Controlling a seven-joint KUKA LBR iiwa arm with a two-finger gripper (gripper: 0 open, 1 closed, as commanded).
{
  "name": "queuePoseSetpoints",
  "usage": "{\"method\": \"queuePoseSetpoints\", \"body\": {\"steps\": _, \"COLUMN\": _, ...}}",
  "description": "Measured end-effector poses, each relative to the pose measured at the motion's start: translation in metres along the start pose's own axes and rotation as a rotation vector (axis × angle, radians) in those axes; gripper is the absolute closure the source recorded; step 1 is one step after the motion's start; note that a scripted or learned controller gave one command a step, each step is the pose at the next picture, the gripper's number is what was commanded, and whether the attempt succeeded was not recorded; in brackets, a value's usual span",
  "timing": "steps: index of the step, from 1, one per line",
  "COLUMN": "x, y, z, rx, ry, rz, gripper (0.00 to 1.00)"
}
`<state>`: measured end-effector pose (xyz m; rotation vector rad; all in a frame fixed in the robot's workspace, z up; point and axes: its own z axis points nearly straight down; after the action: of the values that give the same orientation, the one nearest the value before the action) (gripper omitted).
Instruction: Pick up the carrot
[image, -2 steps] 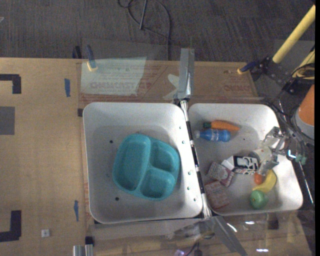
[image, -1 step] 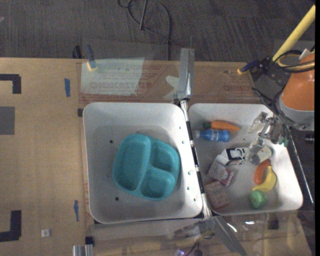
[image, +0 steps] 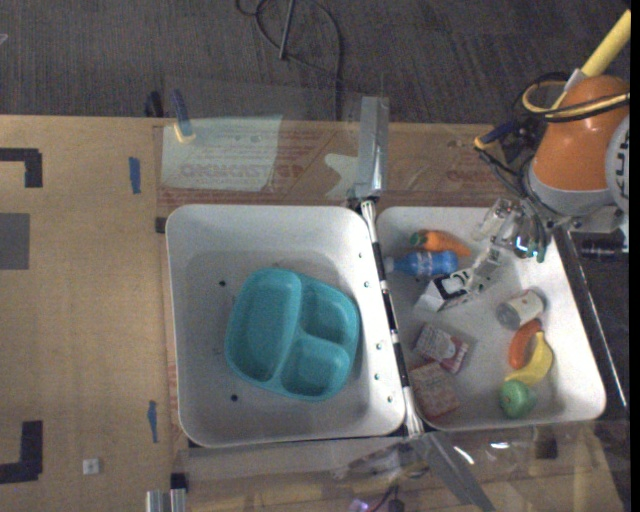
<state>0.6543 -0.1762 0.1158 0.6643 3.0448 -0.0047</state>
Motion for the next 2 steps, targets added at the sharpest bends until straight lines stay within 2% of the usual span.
{"method": "queuePoseSetpoints", "body": {"steps": 1, "x": -0.004, "y": 0.013, "z": 0.009, "rx": 0.007, "ry": 0.003, "rz": -0.013, "gripper": 0.00}}
{"method": "queuePoseSetpoints", "body": {"steps": 2, "x": 0.005, "y": 0.036, "z": 0.008, "rx": 0.010, "ry": -0.004, "rz": -0.069, "gripper": 0.00}}
